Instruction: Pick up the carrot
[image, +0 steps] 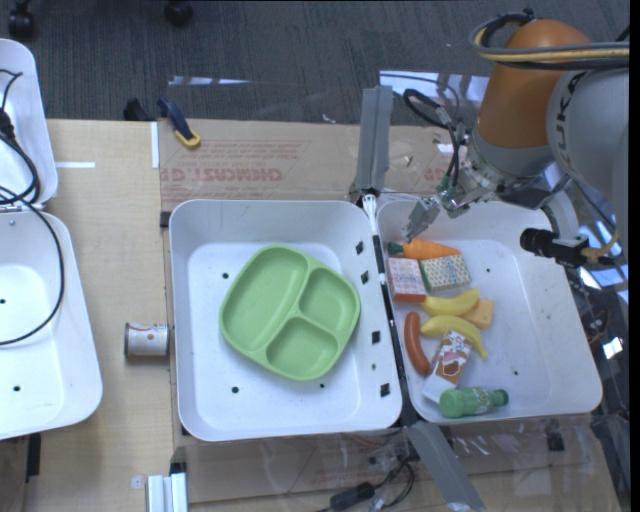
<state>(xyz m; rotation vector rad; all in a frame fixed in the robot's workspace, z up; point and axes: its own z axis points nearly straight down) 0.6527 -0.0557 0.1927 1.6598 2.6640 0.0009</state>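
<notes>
Just below the gripper (425, 214), the carrot (430, 248) lies in the right bin (540, 330) at its upper left corner, long axis running roughly left to right. Whether the gripper is released or clenched, I cannot tell; nothing visibly sits in it.

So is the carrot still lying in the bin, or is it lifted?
Lying in the bin. The carrot rests flat at the far end of the right bin, with the gripper just above it, not around it.
</notes>
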